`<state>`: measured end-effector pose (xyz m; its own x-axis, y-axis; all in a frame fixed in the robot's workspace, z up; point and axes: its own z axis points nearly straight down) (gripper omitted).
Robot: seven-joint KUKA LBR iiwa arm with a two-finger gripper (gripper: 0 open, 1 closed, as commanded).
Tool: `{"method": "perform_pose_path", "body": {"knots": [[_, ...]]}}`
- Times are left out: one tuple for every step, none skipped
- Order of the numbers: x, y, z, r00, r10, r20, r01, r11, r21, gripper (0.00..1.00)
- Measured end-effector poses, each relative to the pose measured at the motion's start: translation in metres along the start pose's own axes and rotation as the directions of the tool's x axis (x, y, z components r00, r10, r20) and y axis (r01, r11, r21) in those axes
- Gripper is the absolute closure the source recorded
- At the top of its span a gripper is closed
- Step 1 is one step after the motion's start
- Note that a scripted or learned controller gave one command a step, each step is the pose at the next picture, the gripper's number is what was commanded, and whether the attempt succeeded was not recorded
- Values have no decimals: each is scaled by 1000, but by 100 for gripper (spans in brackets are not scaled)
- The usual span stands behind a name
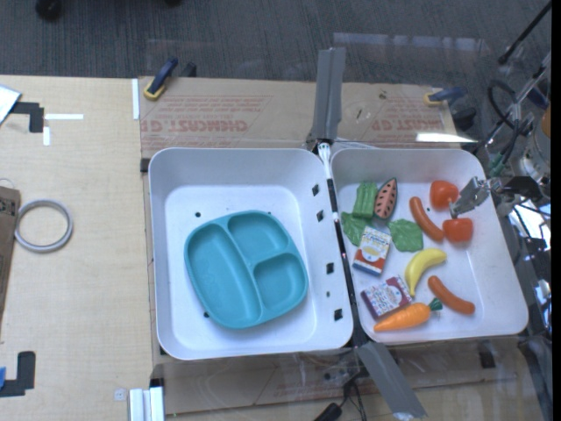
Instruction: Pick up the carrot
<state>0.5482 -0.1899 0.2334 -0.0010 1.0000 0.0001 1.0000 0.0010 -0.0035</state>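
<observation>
The carrot (pixel 405 316) is orange with a green top and lies on its side at the front edge of the right bin (pixel 491 318), with the green end pointing right. My gripper (pixel 461 205) reaches in from the right over the far right part of that bin. It hangs between two red tomatoes (pixel 443 191) (pixel 458 229), well behind the carrot and apart from it. Nothing shows in its grasp.
Around the carrot lie a red snack packet (pixel 386 296), a banana (pixel 422 266), two sausages (pixel 451 295) (pixel 427 220), a juice box (pixel 374 248), green leaves (pixel 406 234) and a watermelon slice (pixel 385 198). The left bin (pixel 166 235) holds a teal divided plate (pixel 247 268).
</observation>
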Motion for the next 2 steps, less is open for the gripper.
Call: {"method": "perform_pose_path", "body": {"knots": [[-21,17,131,1000,-11,0,11,1000,-5,0],[-23,19,119,1000,-9,4,9,1000,-11,100]]}}
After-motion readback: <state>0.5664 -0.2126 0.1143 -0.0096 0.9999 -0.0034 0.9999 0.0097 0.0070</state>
